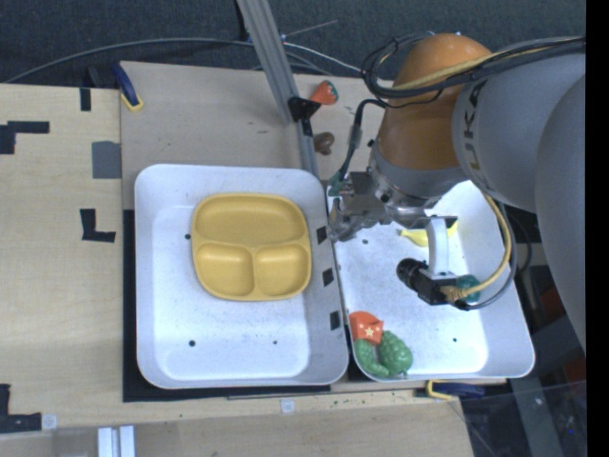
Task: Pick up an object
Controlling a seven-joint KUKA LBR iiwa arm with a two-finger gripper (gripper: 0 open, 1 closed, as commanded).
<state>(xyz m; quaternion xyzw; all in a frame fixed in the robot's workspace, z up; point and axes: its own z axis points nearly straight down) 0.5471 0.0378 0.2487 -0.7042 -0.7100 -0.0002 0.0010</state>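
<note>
- We see the tool (354,219) low at the right bin's (495,355) upper-left corner; its grip state we cannot tell.
- Toys: red (367,328) and green (392,354), well below it, touching.
- Yellow tray (252,246) to its left.

Arm (533,122): bulky grey casing, rounded orange band (433,98) above wrist. Black cables (419,50) loop over the band. Yellow cable (500,255) curves to a black fitting.
</note>
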